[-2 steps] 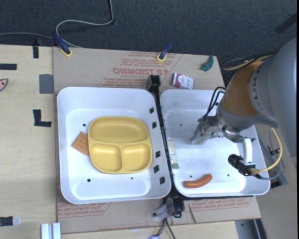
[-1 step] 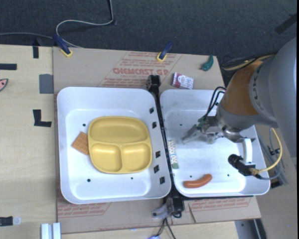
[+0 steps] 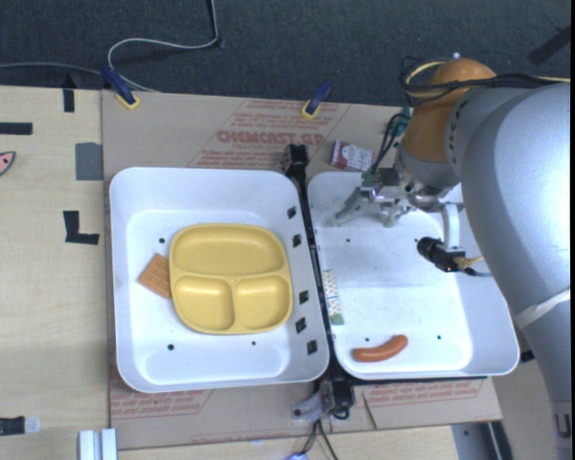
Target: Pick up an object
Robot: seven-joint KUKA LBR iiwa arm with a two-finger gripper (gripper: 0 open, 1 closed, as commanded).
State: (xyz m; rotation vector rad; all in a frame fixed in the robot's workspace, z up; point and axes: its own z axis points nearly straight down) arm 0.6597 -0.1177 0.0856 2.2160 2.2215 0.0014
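Observation:
An orange-brown sausage [image 3: 379, 349] lies near the front edge of the right bin [image 3: 479, 353]. In the left bin [image 3: 134, 199] sits a yellow divided plate [image 3: 232, 278], and a tan cracker-like piece [image 3: 155, 276] pokes out from under its left side. My gripper [image 3: 366, 216] hangs over the far left part of the right bin, well behind the sausage. Its fingers [image 3: 345, 211] are spread open, and nothing shows between them.
A small dark red packet [image 3: 349, 154] lies on the cardboard behind the bins. Black clips run along the divide between the bins [image 3: 305, 257]. The grey arm [image 3: 517, 190] covers the right bin's right side, and a black fitting [image 3: 435, 251] juts from it.

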